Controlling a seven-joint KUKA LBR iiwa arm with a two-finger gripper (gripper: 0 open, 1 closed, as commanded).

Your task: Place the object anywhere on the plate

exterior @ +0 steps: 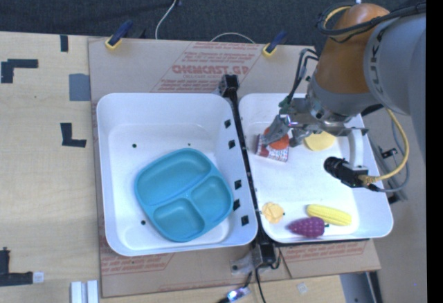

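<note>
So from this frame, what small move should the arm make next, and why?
Probably a short descent onto the small red and white packet. The gripper sits right at it in the right bin, but I can't tell that anything is held. The blue plate lies in the left bin with nothing on it, so securing the packet likely comes before any carry across.

Side by side on the bench (41, 177): left bin (111, 115) and right bin (377, 222), touching along a shared divider. Lying in the left bin, toward its near side: a sectioned plate (183, 194). In the right bin's far half, under the gripper (282, 130): a small packet (274, 147), with a round piece (320, 142) just to its right. Along the near edge, left to right: a small lumpy item (273, 212), a grape bunch (306, 227), a corn cob (329, 214).
</note>
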